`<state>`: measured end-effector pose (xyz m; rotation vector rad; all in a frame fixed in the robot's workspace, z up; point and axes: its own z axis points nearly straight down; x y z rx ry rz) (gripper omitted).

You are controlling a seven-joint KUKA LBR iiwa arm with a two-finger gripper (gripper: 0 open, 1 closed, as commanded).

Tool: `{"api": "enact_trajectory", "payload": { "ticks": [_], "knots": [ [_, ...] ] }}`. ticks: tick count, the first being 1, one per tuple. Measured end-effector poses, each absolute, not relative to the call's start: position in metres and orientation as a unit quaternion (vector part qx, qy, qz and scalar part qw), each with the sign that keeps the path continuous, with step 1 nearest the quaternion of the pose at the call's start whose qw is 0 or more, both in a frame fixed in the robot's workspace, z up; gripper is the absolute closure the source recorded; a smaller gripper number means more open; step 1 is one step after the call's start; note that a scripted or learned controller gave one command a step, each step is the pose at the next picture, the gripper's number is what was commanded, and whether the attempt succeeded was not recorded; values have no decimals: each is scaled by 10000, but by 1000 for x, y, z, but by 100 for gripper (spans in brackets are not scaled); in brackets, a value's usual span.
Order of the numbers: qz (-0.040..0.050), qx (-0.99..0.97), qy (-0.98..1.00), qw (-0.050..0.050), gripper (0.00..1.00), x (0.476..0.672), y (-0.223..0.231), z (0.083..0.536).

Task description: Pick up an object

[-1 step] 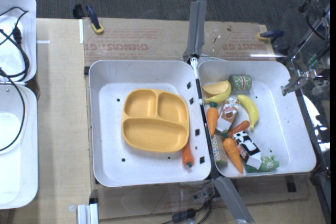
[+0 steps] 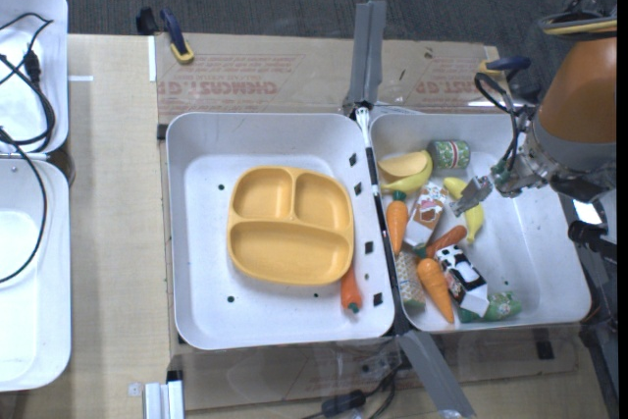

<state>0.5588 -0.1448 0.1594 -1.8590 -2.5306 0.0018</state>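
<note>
The right bin [image 2: 554,255] holds several toy foods in its left half. Among them are a yellow wedge [image 2: 405,170], a green can [image 2: 450,154], a small carton [image 2: 426,214], a thin carrot [image 2: 395,223] and a fat carrot [image 2: 435,288]. A black-and-white piece [image 2: 453,262] and a yellow banana [image 2: 473,222] lie there too. My gripper [image 2: 477,193] hangs low over the bin's middle, just above the banana and right of the carton. I see nothing held in it.
The left bin [image 2: 196,211] bears a yellow divided plate [image 2: 290,226], and a small carrot [image 2: 350,291] lies by its right wall. A green packet [image 2: 502,307] rests at the right bin's front. A grey divider post [image 2: 367,64] rises between the bins. The arm's orange band [image 2: 584,88] looms at the right.
</note>
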Motion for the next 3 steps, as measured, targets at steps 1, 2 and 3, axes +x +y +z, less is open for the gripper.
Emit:
{"api": "enact_trajectory", "payload": {
  "ticks": [1,2,3],
  "knots": [
    [3,-5649,-8252,2,0,576,-167,91],
    [0,-4838,-8752,-14,0,579,-189,167],
    [-3,-4853,-8744,-24,100,580,-190,176]
  ]
}}
